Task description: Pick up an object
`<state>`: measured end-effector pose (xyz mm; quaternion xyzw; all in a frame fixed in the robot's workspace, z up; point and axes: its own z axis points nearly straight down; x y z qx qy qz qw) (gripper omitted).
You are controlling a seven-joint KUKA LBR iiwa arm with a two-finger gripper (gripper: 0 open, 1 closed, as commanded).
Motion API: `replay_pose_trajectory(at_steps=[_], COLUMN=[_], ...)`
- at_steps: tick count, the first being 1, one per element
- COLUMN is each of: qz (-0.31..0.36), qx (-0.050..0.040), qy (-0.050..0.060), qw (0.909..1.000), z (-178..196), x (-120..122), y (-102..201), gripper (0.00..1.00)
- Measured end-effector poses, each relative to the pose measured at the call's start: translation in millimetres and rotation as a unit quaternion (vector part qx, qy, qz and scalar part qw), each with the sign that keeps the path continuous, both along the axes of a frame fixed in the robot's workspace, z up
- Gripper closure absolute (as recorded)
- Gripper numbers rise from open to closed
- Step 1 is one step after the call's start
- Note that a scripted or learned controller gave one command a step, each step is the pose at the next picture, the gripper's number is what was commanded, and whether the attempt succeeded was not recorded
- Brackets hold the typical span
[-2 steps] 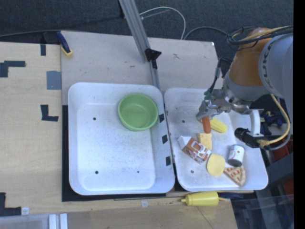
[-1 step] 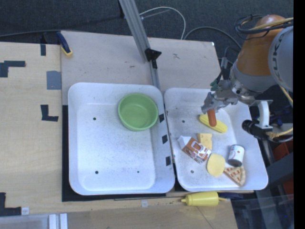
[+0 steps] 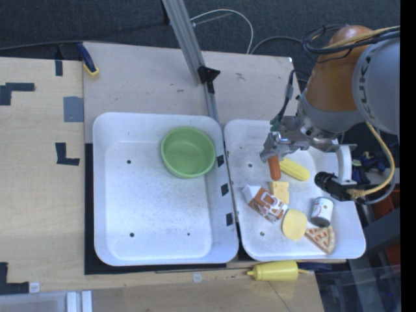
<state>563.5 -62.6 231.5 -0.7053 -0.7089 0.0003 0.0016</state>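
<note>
My gripper [image 3: 278, 149] hangs over the upper middle of the right bin [image 3: 250, 239], just above a small red sausage [image 3: 275, 168] and next to a yellow corn cob [image 3: 294, 169]. Below them lie a pale cheese wedge [image 3: 280, 190], an orange and white carton [image 3: 265, 203], a yellow disc [image 3: 294, 224], a silver can [image 3: 320, 209] and a pizza slice [image 3: 320, 238]. Nothing is visibly held between the fingers.
A green bowl [image 3: 188, 151] sits at the top right of the left bin [image 3: 117, 194]. A yellow mustard bottle [image 3: 275, 271] lies on the bench in front of the right bin. A metal pole [image 3: 185, 34] rises behind the bins.
</note>
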Motion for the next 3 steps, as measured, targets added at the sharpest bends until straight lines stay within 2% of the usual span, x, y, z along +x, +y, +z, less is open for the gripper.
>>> replay_pose_trajectory(at_steps=[1,3], qz=[0.001,0.001], qx=[0.0002,-0.0001], qy=[0.0,0.001], qw=[1.0,1.0], z=[3.8,8.6], x=[-8.5,-55.8], y=[56.7,159.9], gripper=[1.0,1.0])
